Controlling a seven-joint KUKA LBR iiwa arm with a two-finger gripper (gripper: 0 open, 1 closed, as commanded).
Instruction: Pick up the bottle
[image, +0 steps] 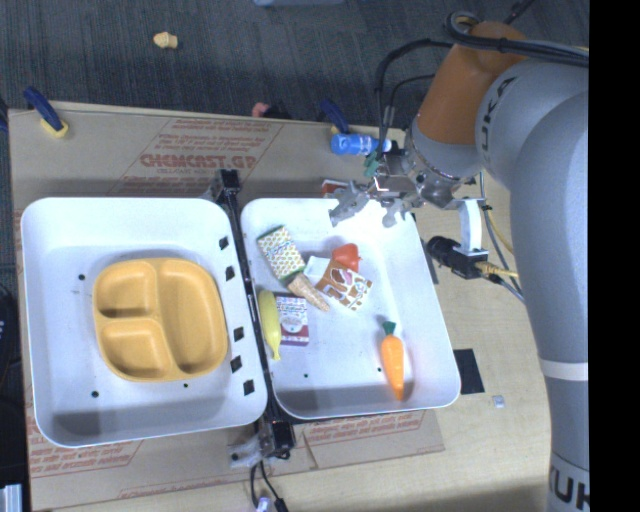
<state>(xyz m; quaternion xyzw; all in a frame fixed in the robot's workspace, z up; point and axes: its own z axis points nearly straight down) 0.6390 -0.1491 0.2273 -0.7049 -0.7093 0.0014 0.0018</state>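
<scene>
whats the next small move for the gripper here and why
Probably a short shift toward the bottle, then down. The gripper hangs over the right bin's far edge, holding nothing, while the bottle lies deeper in the bin among the packets, beside the carton.

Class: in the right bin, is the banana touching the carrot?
Apart. The camera view shows the banana by the bin's left wall and the carrot near its right edge, with bare white floor between them.

Smooth white plastic bins (430, 330); matt yellow tray (160, 318); brown printed cardboard (200, 150).
</scene>
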